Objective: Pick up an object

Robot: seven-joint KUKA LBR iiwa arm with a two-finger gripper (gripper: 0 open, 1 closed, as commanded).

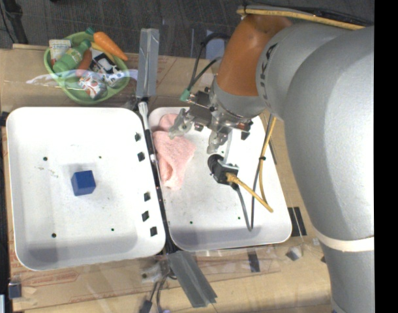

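Note:
A pink cloth lies crumpled against the left wall of the right bin. A blue cube sits alone on the floor of the left bin. My gripper hangs over the back of the right bin, just right of the cloth's upper end. Its fingers are spread open with nothing between them; the left fingertip is close above the cloth's top edge.
A green bowl of toy food and packets stands behind the left bin. A black plug with a yellow cable dangles from the wrist over the right bin's floor. The arm's large grey body covers the right side.

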